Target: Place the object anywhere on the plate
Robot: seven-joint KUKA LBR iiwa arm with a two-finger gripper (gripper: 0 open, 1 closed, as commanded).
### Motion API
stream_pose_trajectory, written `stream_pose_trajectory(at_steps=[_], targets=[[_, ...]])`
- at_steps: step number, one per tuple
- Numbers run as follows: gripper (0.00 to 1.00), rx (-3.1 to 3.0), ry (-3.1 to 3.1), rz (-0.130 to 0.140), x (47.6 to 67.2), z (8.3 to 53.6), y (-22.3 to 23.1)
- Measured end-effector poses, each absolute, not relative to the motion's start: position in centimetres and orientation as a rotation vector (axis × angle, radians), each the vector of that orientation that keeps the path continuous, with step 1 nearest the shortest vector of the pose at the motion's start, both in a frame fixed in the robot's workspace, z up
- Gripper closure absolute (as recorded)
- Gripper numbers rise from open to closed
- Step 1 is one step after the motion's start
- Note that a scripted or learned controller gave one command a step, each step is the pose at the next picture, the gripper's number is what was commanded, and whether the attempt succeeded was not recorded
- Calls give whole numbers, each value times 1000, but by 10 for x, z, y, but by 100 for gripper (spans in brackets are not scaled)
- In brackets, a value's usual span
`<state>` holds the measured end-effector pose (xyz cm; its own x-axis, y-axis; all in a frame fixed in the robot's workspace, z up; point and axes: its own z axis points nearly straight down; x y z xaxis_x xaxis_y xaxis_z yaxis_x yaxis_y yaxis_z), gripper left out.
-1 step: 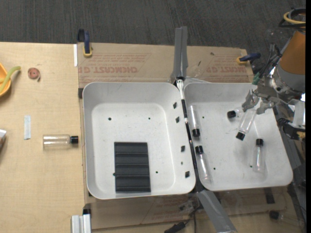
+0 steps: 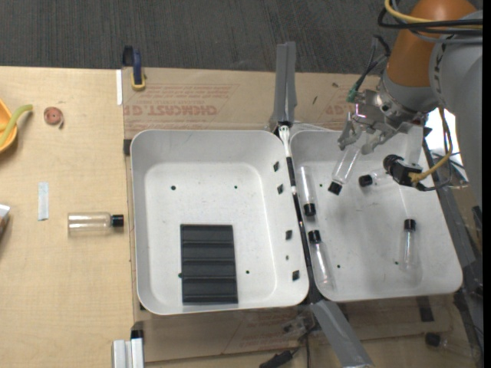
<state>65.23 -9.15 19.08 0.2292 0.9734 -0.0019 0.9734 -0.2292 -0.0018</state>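
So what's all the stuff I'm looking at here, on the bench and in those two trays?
Bins: two, white, side by side; left bin, right bin.
Ribbed plate: one, black, lying in the left bin.
Vials in the right bin: three, clear with black caps; two by its left wall, one on its right side.
Held vial: one, clear, black cap down, tilted between the gripper's fingers above the right bin.
Bottle: one, clear, black cap, on the wooden bench left of the bins.
Arm: one, grey with orange band.
Gripper: one, shut on the vial.
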Motion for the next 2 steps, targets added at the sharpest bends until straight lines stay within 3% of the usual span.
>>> stream_pose_trajectory(at_steps=[1, 2], targets=[[0, -2463, -1951, 4, 652, 191, -92], [0, -2239, -2207, 2, 659, 238, -164]])
